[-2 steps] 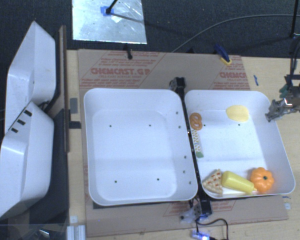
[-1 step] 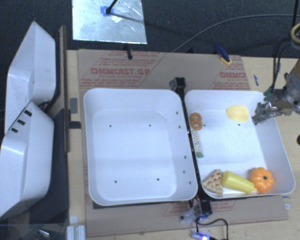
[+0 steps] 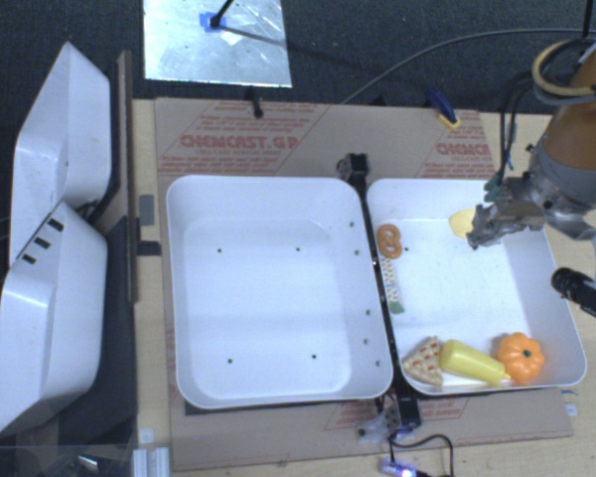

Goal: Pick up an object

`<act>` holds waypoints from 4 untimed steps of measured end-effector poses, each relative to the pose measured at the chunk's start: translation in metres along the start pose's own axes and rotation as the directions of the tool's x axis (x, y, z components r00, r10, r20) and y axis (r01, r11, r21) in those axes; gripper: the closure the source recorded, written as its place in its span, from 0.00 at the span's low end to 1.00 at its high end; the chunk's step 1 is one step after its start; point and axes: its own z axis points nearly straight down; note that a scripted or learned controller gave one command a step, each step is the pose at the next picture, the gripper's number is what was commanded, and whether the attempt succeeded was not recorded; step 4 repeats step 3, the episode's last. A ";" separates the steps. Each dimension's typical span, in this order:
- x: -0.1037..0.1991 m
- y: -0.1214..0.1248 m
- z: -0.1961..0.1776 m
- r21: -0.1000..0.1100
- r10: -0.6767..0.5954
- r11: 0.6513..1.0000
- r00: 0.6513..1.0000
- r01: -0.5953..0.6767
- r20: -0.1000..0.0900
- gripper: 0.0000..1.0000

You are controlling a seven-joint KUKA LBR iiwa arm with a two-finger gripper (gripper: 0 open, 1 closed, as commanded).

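The gripper (image 3: pixel 489 229) hangs over the far part of the right bin (image 3: pixel 566 311), close to its back wall; its fingers point down and left, but they are dark and blurred together, so it is not possible to tell if they are open or closed, and nothing is seen between them. Just beside the fingertips, on the side of the left bin (image 3: pixel 194 266), a pale yellow object (image 3: pixel 461 224) lies flat on the bin floor; the gripper covers one part of it, and it seems to be the nearest candidate for the pick.

The other objects are well apart from the gripper: a small orange pretzel (image 3: pixel 388 239) and a thin pale strip (image 3: pixel 391 288) lie along the divider between the bins; a pizza slice (image 3: pixel 424 361), a yellow cylinder (image 3: pixel 471 362) and an orange pumpkin (image 3: pixel 521 357) sit together near the front wall, each touching or almost touching the next one.

Several risks appear from here. The pale object looks low and flat, so the fingers can close above it or slide over it and take nothing; it is also near the back wall, so a descent can hit the rim or push the object against the wall; if the fingers come down a little off centre, they may only push it away.
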 end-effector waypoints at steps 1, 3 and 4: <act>0.053 -0.007 0.017 0.001 -0.001 1.000 1.000 0.001 0.000 1.00; 0.165 -0.012 0.038 0.001 0.000 1.000 1.000 0.000 0.000 1.00; 0.165 -0.012 0.038 0.001 0.000 1.000 1.000 0.000 0.000 1.00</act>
